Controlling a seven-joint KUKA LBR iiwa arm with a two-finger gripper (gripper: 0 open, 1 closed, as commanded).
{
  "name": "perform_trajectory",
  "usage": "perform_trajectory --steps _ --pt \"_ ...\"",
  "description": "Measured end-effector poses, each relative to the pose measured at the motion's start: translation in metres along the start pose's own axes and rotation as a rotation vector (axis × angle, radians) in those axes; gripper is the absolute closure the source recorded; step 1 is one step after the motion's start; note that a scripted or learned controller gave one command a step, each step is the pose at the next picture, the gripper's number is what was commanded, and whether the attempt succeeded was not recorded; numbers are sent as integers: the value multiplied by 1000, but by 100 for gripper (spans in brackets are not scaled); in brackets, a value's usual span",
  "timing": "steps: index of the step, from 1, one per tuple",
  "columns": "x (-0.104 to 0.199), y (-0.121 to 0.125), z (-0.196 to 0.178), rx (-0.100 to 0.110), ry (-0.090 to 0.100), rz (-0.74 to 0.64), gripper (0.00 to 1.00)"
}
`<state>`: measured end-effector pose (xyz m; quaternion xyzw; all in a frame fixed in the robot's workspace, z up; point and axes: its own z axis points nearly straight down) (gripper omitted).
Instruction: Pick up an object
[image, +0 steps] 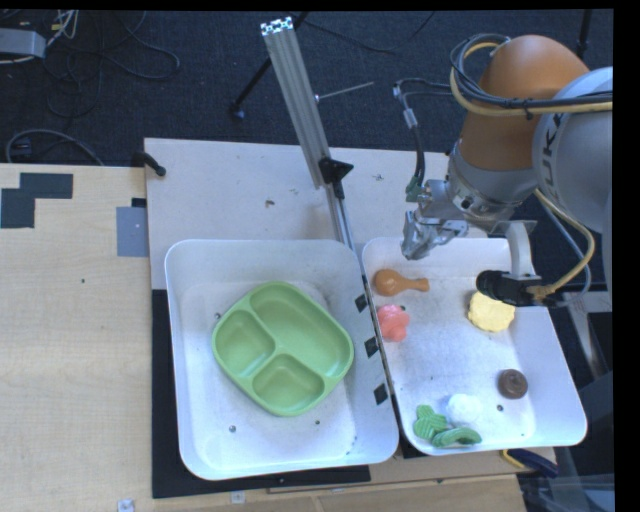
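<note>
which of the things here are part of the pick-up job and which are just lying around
In play:
gripper, over the right bin
orange pear-shaped toy, nearest it
pink toy
yellow lump
brown disc
green and white pieces

Lying about:
green divided plate in the left bin
metal rail

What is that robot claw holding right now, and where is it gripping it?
Nothing that can be seen. The gripper hangs above the right bin, apart from the orange toy.
</note>
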<state>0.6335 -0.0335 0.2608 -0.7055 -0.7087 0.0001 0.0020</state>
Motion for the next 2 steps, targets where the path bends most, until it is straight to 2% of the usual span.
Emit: perform_trajectory --steps 2 --pt "92 21 17 -1 -2 1 100"
